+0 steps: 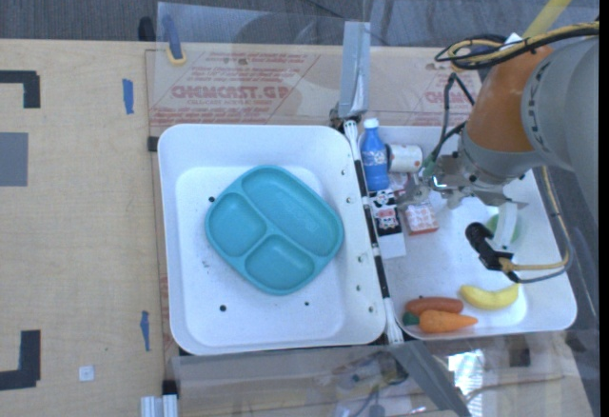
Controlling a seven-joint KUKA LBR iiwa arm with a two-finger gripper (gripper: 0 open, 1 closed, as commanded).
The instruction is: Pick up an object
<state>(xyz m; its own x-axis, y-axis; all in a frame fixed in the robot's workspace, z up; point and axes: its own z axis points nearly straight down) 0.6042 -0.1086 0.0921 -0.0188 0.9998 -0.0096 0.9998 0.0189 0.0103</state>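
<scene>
Carrot (442, 320) lies lengthwise along the right bin (557, 306)'s near edge, well below the gripper (433, 185); jaw state unreadable.

Left bin (181, 244): holds a teal divided plate (274, 228), lying flat near its centre.
Right bin (557, 306): blue bottle (374, 156) at 11 o'clock; banana (490, 295) at 5 o'clock; carrot (445, 320) and a red sausage (434, 305) at 6 o'clock, touching.
Arm (533, 106): enters from 2 o'clock, wrist low over the right bin.
Gripper (423, 201): beside the bottle, among small packets.
</scene>
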